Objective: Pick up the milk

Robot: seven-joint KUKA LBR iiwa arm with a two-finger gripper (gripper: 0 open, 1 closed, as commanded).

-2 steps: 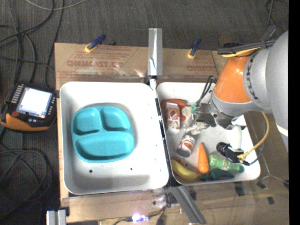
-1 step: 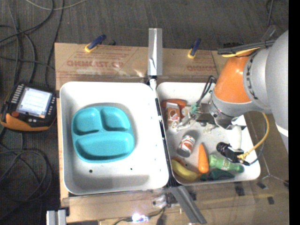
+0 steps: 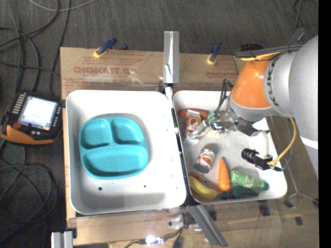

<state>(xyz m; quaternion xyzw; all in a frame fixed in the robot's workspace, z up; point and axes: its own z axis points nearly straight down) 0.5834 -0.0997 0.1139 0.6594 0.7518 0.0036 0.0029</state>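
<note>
The milk point(image 3: 193, 122) looks like a small orange and white carton lying tilted at the back left of the right bin point(image 3: 279, 190). My gripper point(image 3: 213, 122) is low in that bin, just right of the carton, close to it or touching it. The grey wrist and its orange band point(image 3: 251, 84) cover most of the gripper from above. I cannot make out anything held in it.
Also in the right bin are a small can point(image 3: 205, 160), a carrot point(image 3: 223, 173), a banana point(image 3: 202, 188), a green bottle point(image 3: 249, 181) and a dark green item point(image 3: 239, 192). The left bin point(image 3: 75, 107) holds a blue divided plate point(image 3: 114, 146). A black cable connector point(image 3: 257, 157) hangs off the arm.
</note>
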